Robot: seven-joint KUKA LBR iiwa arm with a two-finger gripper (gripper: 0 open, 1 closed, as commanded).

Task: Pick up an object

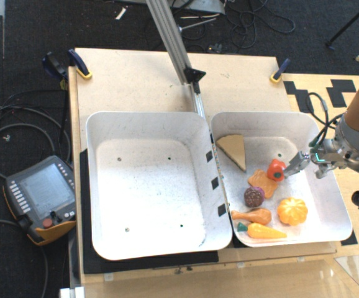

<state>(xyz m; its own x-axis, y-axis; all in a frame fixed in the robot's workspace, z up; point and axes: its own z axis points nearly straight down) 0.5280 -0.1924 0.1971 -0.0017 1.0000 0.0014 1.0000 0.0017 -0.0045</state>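
The right bin (328, 194) holds several toy foods. A small red piece (276, 169) lies on top of a flat orange slice (260, 183). Near them are a tan wedge (232, 149), a dark purple ball (253, 196), an orange pumpkin (292, 210), an orange drumstick (254, 216) and a carrot (266, 231). My gripper (308, 167) hangs over the right side of this bin, open, with nothing between its fingers. Its left finger (295, 164) ends just right of the red piece; I cannot tell whether they touch.
The left bin (99, 166) sits beside the right one, their walls meeting at the middle. A slanted metal rail (170, 33) runs down from the top to the bins' shared back edge. A teach pendant (40, 194) lies on the floor at the left.
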